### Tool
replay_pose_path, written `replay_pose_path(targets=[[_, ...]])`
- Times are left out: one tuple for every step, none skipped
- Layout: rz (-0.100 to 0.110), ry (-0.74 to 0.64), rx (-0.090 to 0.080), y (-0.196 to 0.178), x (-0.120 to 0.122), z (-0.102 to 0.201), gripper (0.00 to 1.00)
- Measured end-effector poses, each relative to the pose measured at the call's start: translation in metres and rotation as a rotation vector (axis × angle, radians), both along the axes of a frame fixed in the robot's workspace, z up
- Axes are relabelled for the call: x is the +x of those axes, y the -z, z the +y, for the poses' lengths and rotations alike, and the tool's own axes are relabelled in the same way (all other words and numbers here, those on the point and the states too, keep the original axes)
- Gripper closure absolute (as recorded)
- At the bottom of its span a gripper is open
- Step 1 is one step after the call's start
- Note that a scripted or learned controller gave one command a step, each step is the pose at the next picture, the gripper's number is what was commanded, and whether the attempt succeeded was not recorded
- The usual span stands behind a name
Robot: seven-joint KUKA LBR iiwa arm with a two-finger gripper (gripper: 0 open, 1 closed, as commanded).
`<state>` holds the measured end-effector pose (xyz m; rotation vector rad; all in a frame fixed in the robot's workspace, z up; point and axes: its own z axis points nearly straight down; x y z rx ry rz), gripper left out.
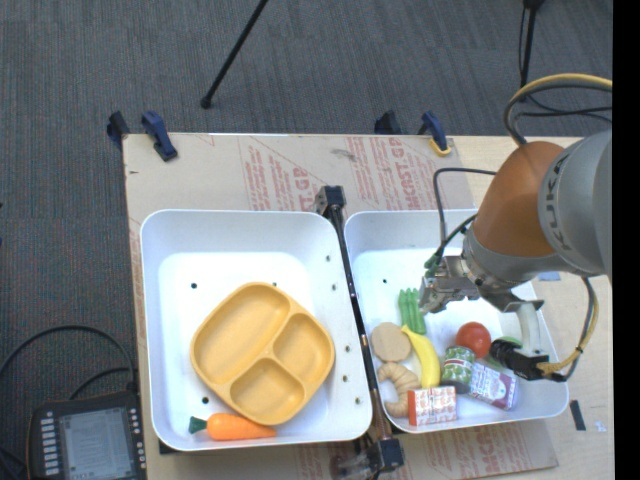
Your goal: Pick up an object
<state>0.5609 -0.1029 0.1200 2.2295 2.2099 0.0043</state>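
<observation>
The right bin [400,230] holds a heap of toy food. A green stalk bundle [410,308] lies beside a yellow banana [426,356], a round tan cookie [391,343] and a red tomato [474,337]. Near the front rim are a knobbly beige piece [401,377], a red and white carton [432,405], a green can [458,365] and a purple box [492,384]. My gripper [442,290] hangs low over the bin's middle, just right of the green stalks and up-left of the tomato. The wrist hides its tips.
The left bin [170,238] carries a yellow divided plate [262,350] and an orange carrot [238,427] at its front rim. A black clamp [333,200] sits between the bins. The arm's orange band [520,203] looms over the right bin's far right corner.
</observation>
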Motion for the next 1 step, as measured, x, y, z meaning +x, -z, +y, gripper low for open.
replay_pose_path(targets=[[0.0, 0.001, 0.0, 0.0, 0.0, 0.0, 0.0]])
